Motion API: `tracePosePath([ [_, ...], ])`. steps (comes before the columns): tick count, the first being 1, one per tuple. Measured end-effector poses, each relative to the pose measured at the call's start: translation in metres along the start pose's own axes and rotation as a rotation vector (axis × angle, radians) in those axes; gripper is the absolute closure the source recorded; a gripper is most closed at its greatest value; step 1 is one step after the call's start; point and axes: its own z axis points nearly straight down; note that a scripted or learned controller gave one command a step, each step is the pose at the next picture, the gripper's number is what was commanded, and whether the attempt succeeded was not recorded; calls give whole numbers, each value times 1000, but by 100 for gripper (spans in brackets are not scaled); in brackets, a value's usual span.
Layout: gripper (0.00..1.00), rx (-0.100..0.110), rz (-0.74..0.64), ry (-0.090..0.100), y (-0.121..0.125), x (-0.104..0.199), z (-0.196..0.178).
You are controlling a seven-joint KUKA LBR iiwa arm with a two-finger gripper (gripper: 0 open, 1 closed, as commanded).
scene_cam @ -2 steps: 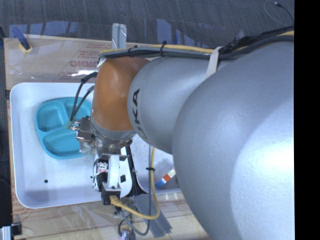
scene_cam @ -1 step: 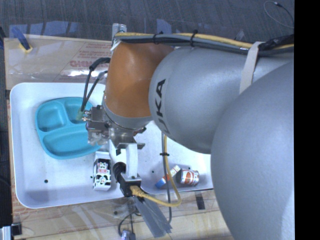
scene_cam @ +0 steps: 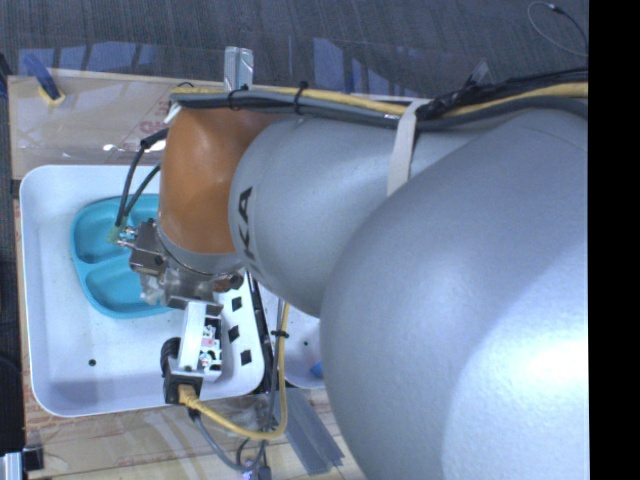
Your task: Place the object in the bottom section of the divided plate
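A turquoise divided plate [scene_cam: 100, 268] lies in the left white bin [scene_cam: 45, 298], towards its upper left. A ridge splits its visible part into an upper and a lower section. The arm's orange band [scene_cam: 200, 188] and wrist cover the plate's right side. The gripper [scene_cam: 150, 268] hangs at the plate's right edge, over the ridge between the two sections. Its metal body is mostly tucked under the wrist. Whatever lies beneath it is hidden.
The grey arm blocks the whole right half of the view, including the right bin. A small dark speck [scene_cam: 92, 362] sits on the left bin's floor near the front. A bit of something blue [scene_cam: 316, 370] peeks out beneath the arm.
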Motion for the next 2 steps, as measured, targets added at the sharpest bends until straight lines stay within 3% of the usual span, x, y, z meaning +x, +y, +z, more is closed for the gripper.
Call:
tracePosePath([
  [1,100,-3,93,2,37,17,-12],
  [2,0,-3,93,2,37,17,-12],
])
